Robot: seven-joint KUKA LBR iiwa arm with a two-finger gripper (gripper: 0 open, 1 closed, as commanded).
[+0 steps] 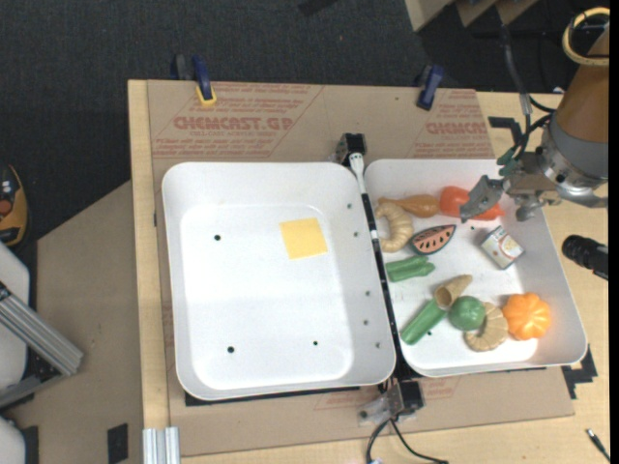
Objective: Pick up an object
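A red-orange tomato toy (455, 200) lay near the right bin's (571, 307) far wall, beside a tan pastry piece (420, 204).

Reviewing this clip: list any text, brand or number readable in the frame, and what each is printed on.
"CHEMCAST GP": red print on the brown board under the bins, upper left.
A second red print on the same board, upper right, reads mirrored and is too blurred to make out.
The small carton in the right bin has markings too small to read.
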